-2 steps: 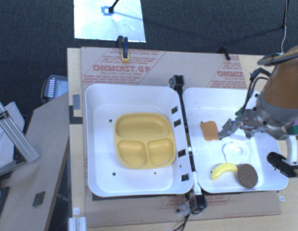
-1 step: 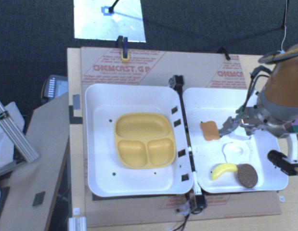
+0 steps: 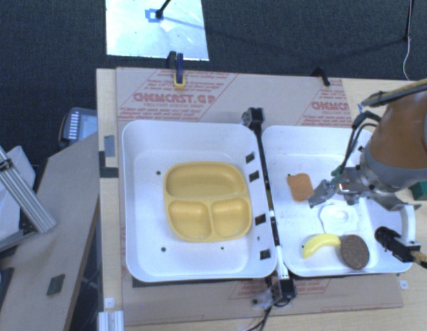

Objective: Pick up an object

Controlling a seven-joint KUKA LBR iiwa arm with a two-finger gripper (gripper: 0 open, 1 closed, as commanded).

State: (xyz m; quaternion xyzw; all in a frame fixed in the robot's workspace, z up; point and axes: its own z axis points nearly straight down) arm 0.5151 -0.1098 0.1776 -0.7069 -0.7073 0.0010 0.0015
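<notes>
My claw (image 3: 322,193) hangs low over the right bin (image 3: 316,138), reaching in from the right on the grey arm (image 3: 399,143); I see a dark finger tip pointing left and down, but I cannot tell from this angle how the fingers stand, and I see nothing between them. I judge the pick not yet made. Just left of the claw, almost at its tip, lies the orange slab (image 3: 300,185), flat on the bin floor; being nearest, it looks to me the likely target, and its flatness may make it hard to get under. Just below the claw sits a white ring-shaped thing (image 3: 335,218), hard to read against the white floor. Further below lie the yellow banana (image 3: 320,243) and, touching or just beside its right end, the brown round cookie (image 3: 354,251); all seem scattered loose for picking. Well to the left of the claw, past the black hinge strip (image 3: 263,192) between the bins, the left bin (image 3: 141,185) carries a yellow divided plate (image 3: 203,200), three compartments, nothing in them. Both bins rest on a cardboard sheet (image 3: 227,92) clamped to the pale bench (image 3: 106,102); beyond is dark carpet (image 3: 47,40) with a shiny metal plate (image 3: 154,19) lying on it
</notes>
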